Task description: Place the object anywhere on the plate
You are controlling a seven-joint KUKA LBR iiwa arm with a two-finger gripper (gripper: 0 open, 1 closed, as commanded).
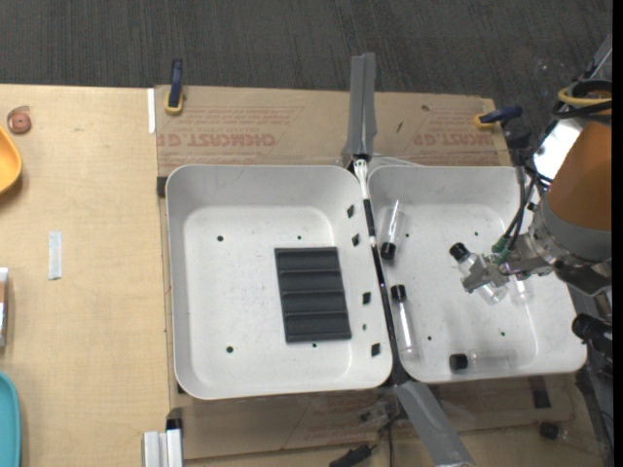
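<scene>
Gripper [484, 282] over the right white bin [428, 191].
Its finger state was unclear; the black ribbed rectangular plate [312, 295] lay in the left white bin [195, 261].

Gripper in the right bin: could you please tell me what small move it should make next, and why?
Probably a short straight lift. The gripper sits low in the right bin at a black-capped clear tube, while the black ribbed plate lies in the left bin, beyond the rims. Whether the tube is gripped, I cannot tell; a lift would show.
</scene>
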